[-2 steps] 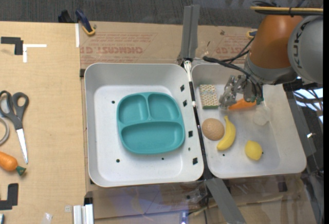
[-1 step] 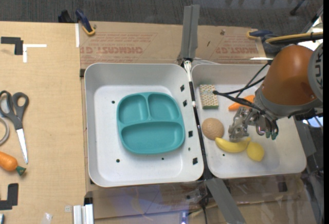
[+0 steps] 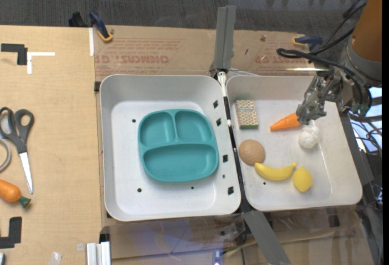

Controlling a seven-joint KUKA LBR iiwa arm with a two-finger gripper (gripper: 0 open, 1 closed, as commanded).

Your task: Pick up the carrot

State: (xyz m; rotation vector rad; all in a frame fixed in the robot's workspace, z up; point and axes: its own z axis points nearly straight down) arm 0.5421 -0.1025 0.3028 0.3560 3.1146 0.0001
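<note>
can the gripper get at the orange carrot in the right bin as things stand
Probably yes. The two-finger gripper is already at the thick end of the orange plastic carrot, with nothing on top of it; the small white ball lies beside it, just apart.

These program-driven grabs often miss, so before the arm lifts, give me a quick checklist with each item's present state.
1. Orange carrot in the right white bin: ok.
2. Gripper at the carrot's thick end: ok.
3. Carrot between the jaws: cannot tell.
4. White garlic-like lump apart from the carrot: ok.
5. Checkered sponge block apart from the carrot's tip: ok.
6. Teal divided plate in the other bin, out of the way: ok.
</note>
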